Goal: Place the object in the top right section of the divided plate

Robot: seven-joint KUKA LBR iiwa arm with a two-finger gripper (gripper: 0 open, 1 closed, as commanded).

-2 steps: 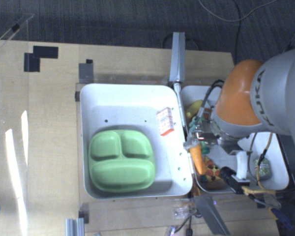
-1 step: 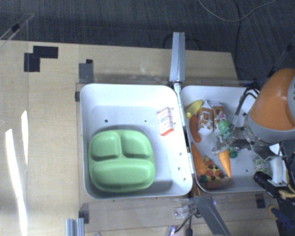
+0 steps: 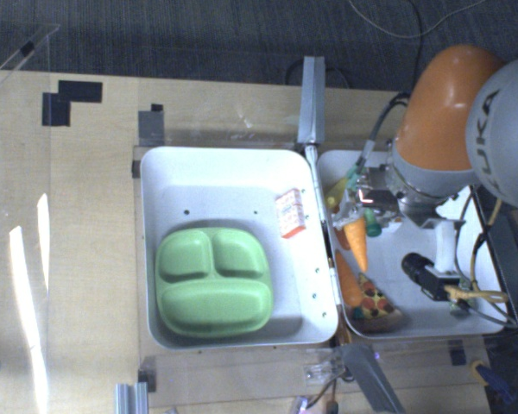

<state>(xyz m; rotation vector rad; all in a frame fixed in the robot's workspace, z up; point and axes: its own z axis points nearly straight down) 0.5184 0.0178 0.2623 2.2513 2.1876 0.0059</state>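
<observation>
Carrot-shaped orange plastic toy (image 3: 355, 238) lies in the right-hand shallow white bin (image 3: 414, 304), near its left wall, long axis running roughly top to bottom of the view, pointed tip toward the bottom. We see the grey arm's gripper (image 3: 366, 198) just above the toy's blunt upper end; we cannot tell its opening or whether it has hold of anything. We note the green three-section divided plate (image 3: 214, 279) in the left-hand white bin (image 3: 224, 166), and a small red-and-white carton (image 3: 290, 213) beside it.
</observation>
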